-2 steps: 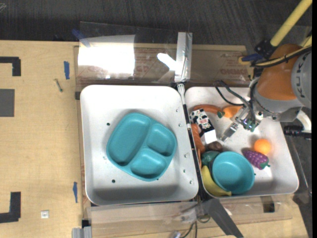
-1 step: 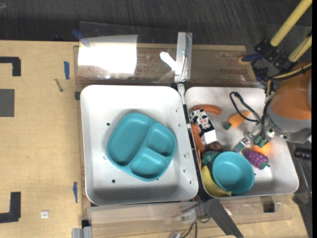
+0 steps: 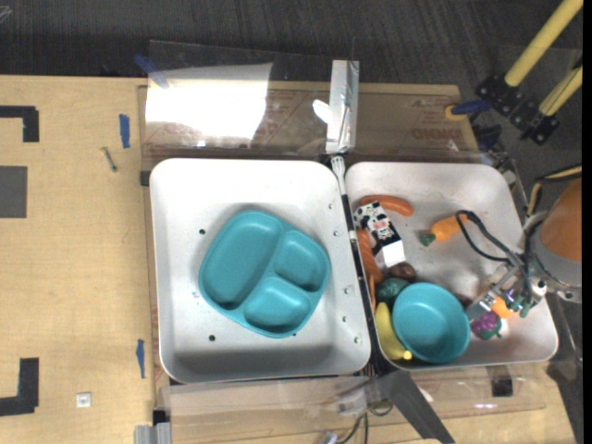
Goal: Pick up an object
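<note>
Purple toy (image 3: 484, 325) — small, rounded, with an orange piece touching it — lies just right of the teal bowl (image 3: 429, 322), against the right bin (image 3: 462, 185) wall. We would bring the gripper (image 3: 514, 296) straight down over it, clear of the bowl's rim and the black cable (image 3: 481, 236) beyond the bowl. Whether the jaws stand wide or closed, we cannot tell — they are too small and cluttered here.

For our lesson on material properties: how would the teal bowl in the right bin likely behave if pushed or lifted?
The teal bowl looks like stiff moulded plastic, so probably light and rigid. Its smooth, rounded wall may slip from a grip. It sits upright and wide, so a push would likelier slide than tip it.
</note>
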You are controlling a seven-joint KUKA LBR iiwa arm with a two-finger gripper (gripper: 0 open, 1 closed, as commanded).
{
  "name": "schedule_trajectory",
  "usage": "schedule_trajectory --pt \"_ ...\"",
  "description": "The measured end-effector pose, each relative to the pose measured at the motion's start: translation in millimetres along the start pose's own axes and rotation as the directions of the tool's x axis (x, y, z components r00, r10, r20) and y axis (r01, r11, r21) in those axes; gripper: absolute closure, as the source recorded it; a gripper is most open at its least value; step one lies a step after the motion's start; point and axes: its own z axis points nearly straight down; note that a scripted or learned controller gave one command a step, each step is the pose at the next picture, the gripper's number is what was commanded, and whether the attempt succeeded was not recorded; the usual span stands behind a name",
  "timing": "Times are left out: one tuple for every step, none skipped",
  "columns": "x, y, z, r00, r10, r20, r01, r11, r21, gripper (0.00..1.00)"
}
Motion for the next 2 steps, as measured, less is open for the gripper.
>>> schedule_trajectory --pt "-4.4 -9.7 -0.2 0.934 -0.358 -0.003 0.358 0.934 -0.005 0.00" --pt "52.6 41.0 -1.0 0.940 -0.340 0.004 0.340 0.940 -0.002 0.00"
